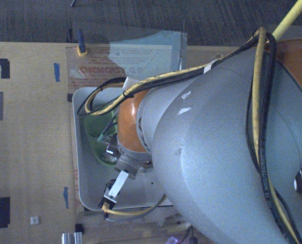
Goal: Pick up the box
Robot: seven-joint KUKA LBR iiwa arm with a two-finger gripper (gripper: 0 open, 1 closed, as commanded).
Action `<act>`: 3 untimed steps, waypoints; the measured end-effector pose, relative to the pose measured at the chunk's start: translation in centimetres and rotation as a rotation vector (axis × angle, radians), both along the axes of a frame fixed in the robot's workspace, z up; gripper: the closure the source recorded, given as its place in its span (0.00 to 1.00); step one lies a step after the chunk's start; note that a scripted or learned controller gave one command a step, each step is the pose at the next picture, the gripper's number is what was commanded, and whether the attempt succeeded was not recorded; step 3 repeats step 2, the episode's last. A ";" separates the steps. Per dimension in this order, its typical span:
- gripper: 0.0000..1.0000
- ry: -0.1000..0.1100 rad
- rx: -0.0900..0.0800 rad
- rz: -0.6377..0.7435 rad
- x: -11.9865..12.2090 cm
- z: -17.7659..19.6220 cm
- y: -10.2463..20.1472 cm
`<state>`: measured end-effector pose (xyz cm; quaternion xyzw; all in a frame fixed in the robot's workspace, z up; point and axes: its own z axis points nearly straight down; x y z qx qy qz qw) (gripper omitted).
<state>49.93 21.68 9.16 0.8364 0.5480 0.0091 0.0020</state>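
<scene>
**Camera view: grey arm (pixel 217 151) stoops over white bin (pixel 88 179)**

Seen from above, the arm's broad grey body fills the right of the frame and reaches leftward. Its orange band (pixel 128 121) and wrist sit low over the middle of the bin. The bin rests on a tan desk (pixel 29 136), with its left wall and lower left floor bare. A green thing (pixel 96 129), its shape unclear, lies in the bin's upper left part, just beside the wrist and partly under it. The arm covers the rest of the bin, so where the box lies cannot be told. The jaws are hidden beneath the wrist; whether they are open or closed, or have hold of anything, cannot be told. Beyond the bin a clear sheet (pixel 151 50) lies at the desk's far edge, with a blue clamp (pixel 81 38) near its left corner. Strips of blue tape (pixel 56 71) and black corner marks (pixel 1 67) dot the desk to the left. Dark carpet (pixel 141 4) runs along the top.
</scene>
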 end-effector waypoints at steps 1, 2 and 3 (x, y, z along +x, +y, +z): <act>0.00 0.022 -0.004 0.013 7.3 -0.1 0.9; 0.00 0.019 -0.007 0.057 -0.7 3.1 -1.6; 0.00 0.019 -0.007 0.057 -0.7 3.1 -1.6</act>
